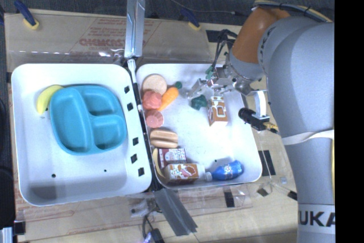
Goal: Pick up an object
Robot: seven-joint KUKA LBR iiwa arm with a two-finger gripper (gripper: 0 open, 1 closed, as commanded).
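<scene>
A: Camera view first. Reaching in from the right, over the upper part of the right bin [257,163]. Gripper [213,83] low among the clutter there, right by a small green piece [198,102] and a brown carton [218,110]. Cannot tell how far open, nor whether anything is between it.

B: Likely target, then?

A: Judging by position, the green piece or the carton, both just beside the gripper. Best to pick one and centre squarely over it, not straddle the two. Come straight down, close only once the thing sits well inside, lift slowly. Worth watching the bin wall close behind, and the carrot [168,98] nearby.

B: And the bins?

A: Right bin crowded. Along its left wall: a tan disc [154,83], the carrot, a red lump [151,99], a pink round [154,119], a hot dog [164,137]. Along the bottom: a chocolate box [172,155], a brown bottle [183,172], a blue bottle [226,169] lying flat.

B: Left one?

A: Left bin [34,179] holding a blue tray [85,119] with compartments, nothing visible in them. Banana [45,97] tucked against the tray's upper left edge. Both well apart from the gripper.
</scene>
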